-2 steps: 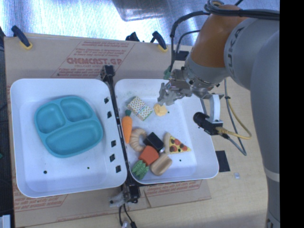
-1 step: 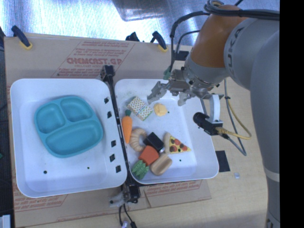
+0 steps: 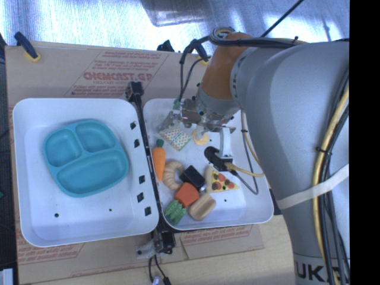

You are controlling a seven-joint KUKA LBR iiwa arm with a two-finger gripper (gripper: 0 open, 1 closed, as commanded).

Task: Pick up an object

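Note:
My gripper point(image 3: 185, 120) hangs over the far part of the right bin point(image 3: 256, 205), under the grey arm with its orange band. Just below it lies a checkered waffle piece point(image 3: 176, 138), with a pale yellow ring point(image 3: 202, 138) beside it. Nearer the front are an orange carrot point(image 3: 159, 161), a beige bagel point(image 3: 173, 173), a black block point(image 3: 193, 176), a pizza slice point(image 3: 221, 183), a red-orange piece point(image 3: 186, 193), a green vegetable point(image 3: 174, 211) and a bread roll point(image 3: 202, 206). I see nothing lifted off the bin floor.
The left bin point(image 3: 35, 218) holds a blue divided plate point(image 3: 86, 157). A black clip strip point(image 3: 142, 159) runs along the seam between the bins. The arm's bulk and cables cover the right side of the right bin. Cardboard lies under both bins.

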